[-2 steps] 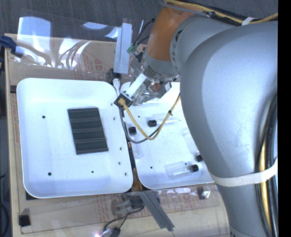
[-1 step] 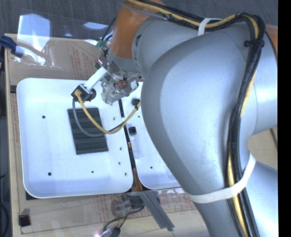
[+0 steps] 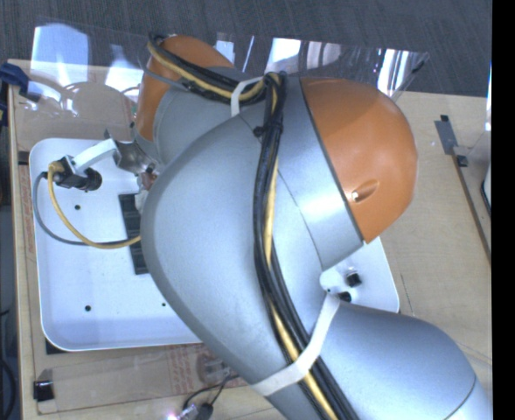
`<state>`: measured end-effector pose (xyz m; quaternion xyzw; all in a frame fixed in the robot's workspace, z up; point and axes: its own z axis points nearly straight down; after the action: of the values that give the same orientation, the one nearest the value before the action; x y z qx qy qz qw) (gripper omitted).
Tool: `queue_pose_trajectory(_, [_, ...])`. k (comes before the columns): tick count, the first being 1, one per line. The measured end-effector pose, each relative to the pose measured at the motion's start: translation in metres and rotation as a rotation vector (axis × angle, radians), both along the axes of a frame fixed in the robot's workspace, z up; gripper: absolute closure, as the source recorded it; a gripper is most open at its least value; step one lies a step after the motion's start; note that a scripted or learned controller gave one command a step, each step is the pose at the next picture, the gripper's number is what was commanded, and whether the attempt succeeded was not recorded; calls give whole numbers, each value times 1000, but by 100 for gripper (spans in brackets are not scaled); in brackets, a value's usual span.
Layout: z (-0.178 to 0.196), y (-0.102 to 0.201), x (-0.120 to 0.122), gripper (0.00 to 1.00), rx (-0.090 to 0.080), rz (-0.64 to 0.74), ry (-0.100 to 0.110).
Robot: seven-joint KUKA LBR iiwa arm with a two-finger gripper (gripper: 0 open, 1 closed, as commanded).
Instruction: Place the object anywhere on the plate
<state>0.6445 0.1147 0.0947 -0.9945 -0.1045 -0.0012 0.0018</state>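
Closest to the lens is the arm [image 3: 231, 269], a fat grey link swinging up from the bottom right and covering most of the middle. A black and yellow cable bundle [image 3: 267, 199] runs along it, held down by white straps [image 3: 320, 332]. Just behind that sits the big orange joint cap [image 3: 362, 160], glossy, over on the right. At the bottom left you can see a strip of the wooden bench [image 3: 108, 376]. On it is the left white bin [image 3: 65, 326], whose visible floor is bare apart from a couple of small dark dots. A white corner of the right bin [image 3: 385, 280] peeks out past the arm, under the orange cap. Further in, a dark ribbed strip [image 3: 129, 213] lies in the left bin right against the arm's edge, half tucked under it. I honestly can't tell what that strip is or whether it's the object. The arm hides so much of both bins that I can't tell where the object sits. Just above the strip, the metal end of the gripper [image 3: 132, 157] hangs over the far part of the left bin, below a second orange band [image 3: 187, 58]. Whether it's clamped on anything or let go, I can't tell from this angle. Behind the bins there's a clear plastic wall [image 3: 65, 46] catching reflections, a blue clamp [image 3: 14, 77] at the bench's left corner, and dark carpet [image 3: 344, 7] beyond.
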Motion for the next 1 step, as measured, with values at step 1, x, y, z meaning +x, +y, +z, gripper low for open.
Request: queue_pose_trajectory(1, [-3, 47, -63, 100, 1, -3, 6])
